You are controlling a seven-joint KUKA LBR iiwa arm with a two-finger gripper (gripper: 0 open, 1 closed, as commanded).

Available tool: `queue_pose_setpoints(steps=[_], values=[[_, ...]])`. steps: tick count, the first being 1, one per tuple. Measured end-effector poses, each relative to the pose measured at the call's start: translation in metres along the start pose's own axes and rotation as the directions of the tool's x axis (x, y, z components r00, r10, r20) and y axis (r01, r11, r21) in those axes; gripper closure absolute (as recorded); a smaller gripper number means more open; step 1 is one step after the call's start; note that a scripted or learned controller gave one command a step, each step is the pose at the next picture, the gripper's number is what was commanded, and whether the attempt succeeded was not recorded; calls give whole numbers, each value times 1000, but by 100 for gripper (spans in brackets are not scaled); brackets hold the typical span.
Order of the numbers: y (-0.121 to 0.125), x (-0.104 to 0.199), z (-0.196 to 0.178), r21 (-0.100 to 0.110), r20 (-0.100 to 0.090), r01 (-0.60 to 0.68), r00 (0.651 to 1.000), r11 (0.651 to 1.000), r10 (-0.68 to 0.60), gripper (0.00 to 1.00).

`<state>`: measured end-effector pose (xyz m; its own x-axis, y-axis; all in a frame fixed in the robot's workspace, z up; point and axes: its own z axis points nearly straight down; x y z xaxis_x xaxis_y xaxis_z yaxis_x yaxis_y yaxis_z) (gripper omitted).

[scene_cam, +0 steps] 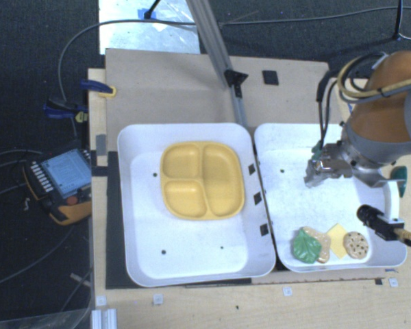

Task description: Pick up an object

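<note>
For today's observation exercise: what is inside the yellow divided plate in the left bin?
The yellow plate shows three bare compartments with nothing in them. It covers the bin floor beneath it, so what lies under it cannot be seen.

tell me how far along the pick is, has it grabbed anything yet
Nothing looks picked yet. The gripper hangs over a bare part of the right bin. The green piece, the yellow piece and the round cookie lie together at that bin's near edge. Left: reach one, grasp and lift.
</note>
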<state>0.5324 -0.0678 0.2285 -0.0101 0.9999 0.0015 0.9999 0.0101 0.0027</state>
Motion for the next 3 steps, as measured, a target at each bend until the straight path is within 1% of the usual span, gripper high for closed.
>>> queue_pose_setpoints(steps=[1, 2, 3], values=[[-15, 54, -1, 2, -1, 0, 1000, 1000, 0, 100], [-16, 116, 4, 2, -1, 2, 1000, 1000, -2, 100], [-20, 168, -5, 2, -1, 2, 1000, 1000, -2, 100]])
